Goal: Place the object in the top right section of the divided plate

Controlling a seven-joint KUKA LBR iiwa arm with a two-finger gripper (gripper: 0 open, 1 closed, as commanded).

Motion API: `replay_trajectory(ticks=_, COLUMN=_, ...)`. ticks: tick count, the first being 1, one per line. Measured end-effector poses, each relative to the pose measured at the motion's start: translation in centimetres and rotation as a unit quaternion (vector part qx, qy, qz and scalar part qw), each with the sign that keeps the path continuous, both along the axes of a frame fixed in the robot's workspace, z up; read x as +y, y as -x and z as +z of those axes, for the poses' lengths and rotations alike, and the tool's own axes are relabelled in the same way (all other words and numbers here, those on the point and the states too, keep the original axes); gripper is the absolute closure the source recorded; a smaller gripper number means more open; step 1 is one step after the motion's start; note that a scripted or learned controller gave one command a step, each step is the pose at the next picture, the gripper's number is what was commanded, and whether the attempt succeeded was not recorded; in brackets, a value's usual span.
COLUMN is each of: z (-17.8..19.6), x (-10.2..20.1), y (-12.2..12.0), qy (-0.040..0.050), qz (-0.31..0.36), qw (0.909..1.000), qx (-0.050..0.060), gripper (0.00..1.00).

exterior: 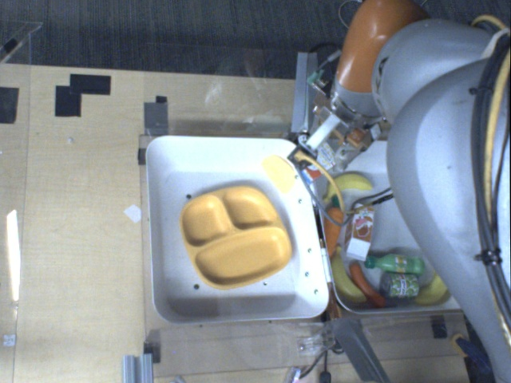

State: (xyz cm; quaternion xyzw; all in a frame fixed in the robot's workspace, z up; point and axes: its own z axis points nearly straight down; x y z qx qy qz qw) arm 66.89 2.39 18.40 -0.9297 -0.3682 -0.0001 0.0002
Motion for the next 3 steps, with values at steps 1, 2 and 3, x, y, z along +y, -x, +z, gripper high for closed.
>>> replay_trajectory(ticks=1, z=-0.1, x=6.4, y=3.6, qy=-0.0004, qz=-0.045, qw=0.9990, qx=0.001, gripper=1.00)
replay_trajectory(ticks=2, z=-0.1, x=3.0, y=5.4, qy=-0.0001, qz=0.045, qw=0.9990, qx=0.001, gripper=1.00)
replay_trajectory(ticks=3, z=-0.1, x=8.5, y=2.5, qy=-0.0002, qz=0.103, qw=0.9947, qx=0.000, gripper=1.00)
